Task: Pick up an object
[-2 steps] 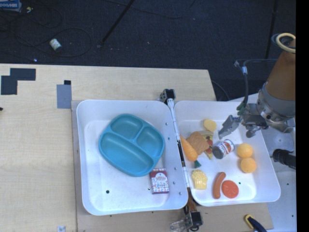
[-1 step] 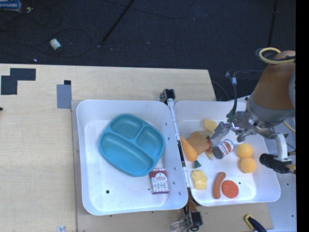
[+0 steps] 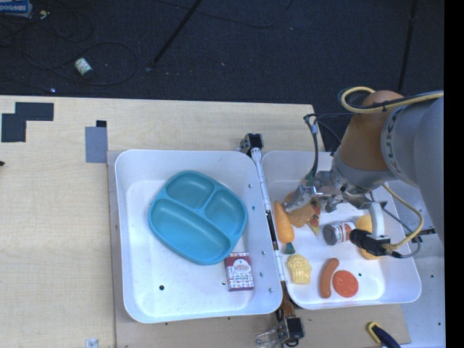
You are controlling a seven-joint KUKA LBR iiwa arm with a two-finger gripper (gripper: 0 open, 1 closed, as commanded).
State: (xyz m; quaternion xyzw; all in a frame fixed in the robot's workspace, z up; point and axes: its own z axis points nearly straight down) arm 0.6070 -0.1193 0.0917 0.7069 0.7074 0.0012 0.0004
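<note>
In the camera view, your gripper (image 3: 313,203) is reaching low into the right bin (image 3: 406,290), likely because the small objects cluster there; an orange carrot (image 3: 283,222) is lying just beside it. You cannot tell how its jaws are standing.

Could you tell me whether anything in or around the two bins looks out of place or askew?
Mostly tidy. The blue divided plate sits skewed in the left bin, and a small red box lies near that bin's front edge. The right bin is crowded with small items.
</note>
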